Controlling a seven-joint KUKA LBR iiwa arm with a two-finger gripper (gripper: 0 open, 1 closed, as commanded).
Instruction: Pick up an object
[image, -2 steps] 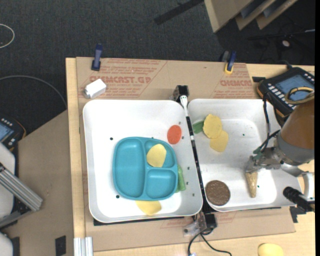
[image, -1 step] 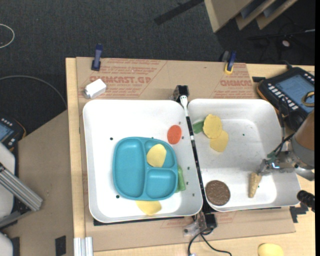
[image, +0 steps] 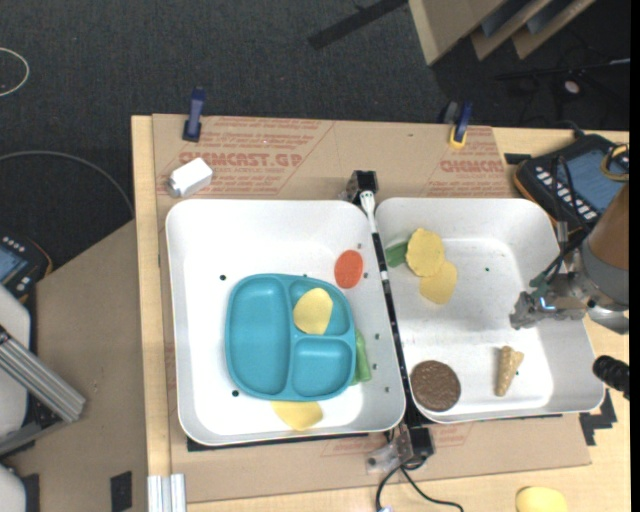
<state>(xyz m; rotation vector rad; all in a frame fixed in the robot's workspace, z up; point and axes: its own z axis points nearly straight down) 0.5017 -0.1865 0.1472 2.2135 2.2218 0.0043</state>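
My gripper (image: 528, 310) hangs over the right side of the right bin (image: 480, 225), with nothing seen between its fingers. Just below it lies a tan cone-shaped piece (image: 507, 370). A brown round disc (image: 436, 385) rests at the bin's front left. Two yellow chips (image: 430, 265) and a green sliver (image: 396, 252) sit at the bin's back left. In the left bin (image: 200, 250) a teal divided tray (image: 288, 335) carries a yellow chip (image: 313, 311). An orange disc (image: 349, 268) lies beside the tray, and another yellow piece (image: 298, 412) lies in front of it.
A green strip (image: 361, 358) lies along the tray's right edge. A white block (image: 190, 177) sits on the cardboard behind the left bin. Blue clamps (image: 194, 115) hold the board's back edge. A black device (image: 570, 180) sits at the far right.
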